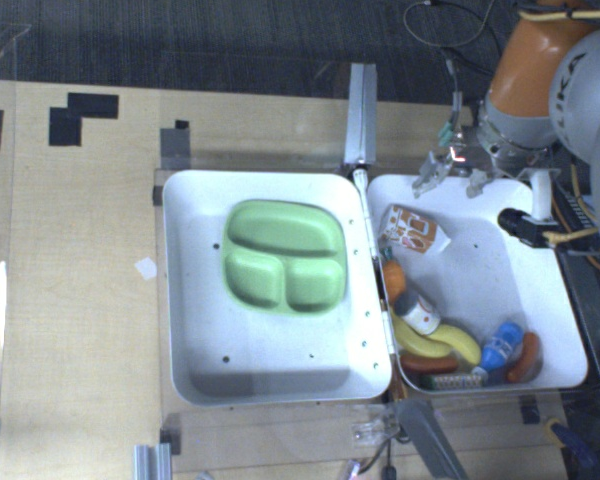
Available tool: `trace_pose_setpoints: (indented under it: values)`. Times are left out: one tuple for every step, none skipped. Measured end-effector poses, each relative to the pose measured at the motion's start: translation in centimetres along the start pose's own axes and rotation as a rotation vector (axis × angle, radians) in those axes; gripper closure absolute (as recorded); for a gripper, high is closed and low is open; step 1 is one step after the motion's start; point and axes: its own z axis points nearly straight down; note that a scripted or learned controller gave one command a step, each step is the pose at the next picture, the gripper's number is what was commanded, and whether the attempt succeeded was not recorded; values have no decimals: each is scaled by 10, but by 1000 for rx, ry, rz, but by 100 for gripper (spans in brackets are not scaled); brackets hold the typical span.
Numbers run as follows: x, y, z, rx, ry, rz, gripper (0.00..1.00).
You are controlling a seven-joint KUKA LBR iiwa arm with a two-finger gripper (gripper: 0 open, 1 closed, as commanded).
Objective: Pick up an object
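We see a pale wooden surface (80, 298) with black square marks (80, 116) near its far left corner. Beyond its far edge lies dark ribbed floor (230, 18), where thin cables (460, 28) loop. Light is even.

You've got 2 white bins: the left bin (180, 298) and the right bin (560, 318). Left one has 1 green tray (284, 256), w/ 3 compartments. Right one has approx. 6 items: 1 small carton (412, 230), 1 orange piece (393, 279), 1 banana (442, 343), 1 white bottle (422, 316), 1 blue bottle (501, 347), 1 reddish sausage-shaped thing (525, 358). The pile's bottom edge is too cluttered to count further. Also 1 arm w/ 1 gripper (455, 173).
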Motion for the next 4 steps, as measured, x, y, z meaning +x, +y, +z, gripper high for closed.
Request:
trace_pose_setpoints:
  values:
    - [0,0,0,0,0,0,0]
    - [3,-3,73,-18,-1,89,0]
    - [-33,7,-23,-4,-2,172,0]
    - [-55,7,108,-4,-1,155,0]
